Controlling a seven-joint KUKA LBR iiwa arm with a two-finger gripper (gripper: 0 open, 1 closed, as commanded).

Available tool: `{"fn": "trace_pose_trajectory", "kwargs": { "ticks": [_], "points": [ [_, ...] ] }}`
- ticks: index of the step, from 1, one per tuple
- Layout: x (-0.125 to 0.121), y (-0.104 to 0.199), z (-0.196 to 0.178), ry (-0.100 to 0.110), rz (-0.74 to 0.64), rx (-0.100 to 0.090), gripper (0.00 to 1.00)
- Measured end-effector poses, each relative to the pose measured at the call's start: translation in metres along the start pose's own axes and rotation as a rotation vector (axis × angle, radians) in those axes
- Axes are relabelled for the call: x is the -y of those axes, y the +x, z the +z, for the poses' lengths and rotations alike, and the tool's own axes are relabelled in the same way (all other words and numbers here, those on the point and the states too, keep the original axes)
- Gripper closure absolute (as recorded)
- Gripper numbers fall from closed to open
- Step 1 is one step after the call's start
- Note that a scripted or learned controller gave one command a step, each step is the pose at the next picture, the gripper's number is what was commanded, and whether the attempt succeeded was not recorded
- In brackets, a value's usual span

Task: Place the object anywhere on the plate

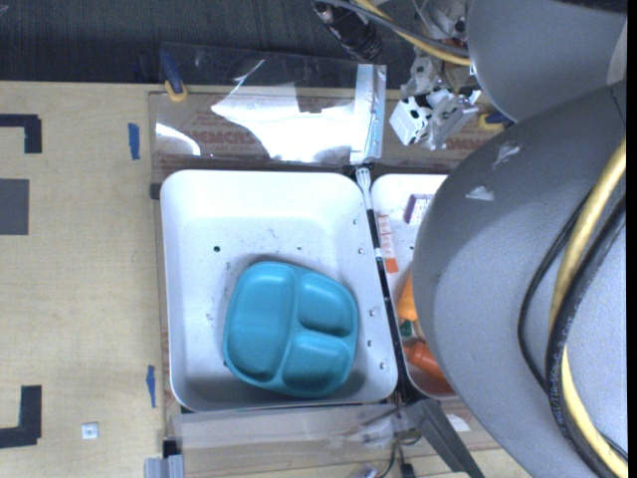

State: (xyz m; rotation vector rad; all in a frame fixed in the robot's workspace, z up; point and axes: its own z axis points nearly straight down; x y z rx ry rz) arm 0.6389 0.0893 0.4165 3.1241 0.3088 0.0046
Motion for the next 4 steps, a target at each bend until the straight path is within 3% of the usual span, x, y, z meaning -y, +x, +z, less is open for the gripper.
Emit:
{"fn": "trace_pose_trajectory", "kwargs": {
  "ticks": [1,2,3,4],
  "points": [
    [0.0,0.0,-0.009,0.0,0.0,0.0,1.0],
    [0.021,0.017,0.061,0.003,-0.021,0.013,1.0],
    [0.08,0.031,-0.02,0.004,-0.018,-0.003,1.0],
    [0.077,0.031,-0.027,0.002,-0.013,0.001,1.0]
  ]
}}
